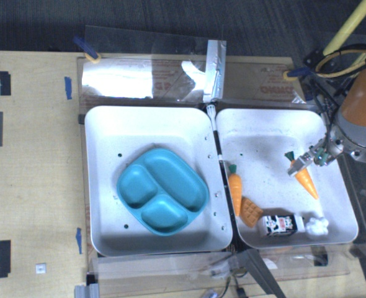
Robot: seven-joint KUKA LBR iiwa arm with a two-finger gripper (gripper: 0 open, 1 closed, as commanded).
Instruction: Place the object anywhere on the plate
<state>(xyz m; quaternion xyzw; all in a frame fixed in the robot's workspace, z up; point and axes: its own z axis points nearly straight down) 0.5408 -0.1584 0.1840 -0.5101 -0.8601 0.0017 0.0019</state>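
A blue divided plate (163,190) lies in the left white bin (102,135), nothing on it. My gripper (301,164) is low over the right side of the right bin (263,129), reaching in from the right. It sits right at the upper, green-topped end of an orange toy carrot (308,184), whose pointed tip sticks out below and to the right. Whether the carrot is lifted or resting on the bin floor cannot be made out.
A second toy carrot (235,191) lies along the right bin's left wall, with a waffle-like piece (251,211) beside it. A small black-and-white carton (280,224) and a white lump (318,226) lie by the front wall. Cables (332,61) hang at the back right.
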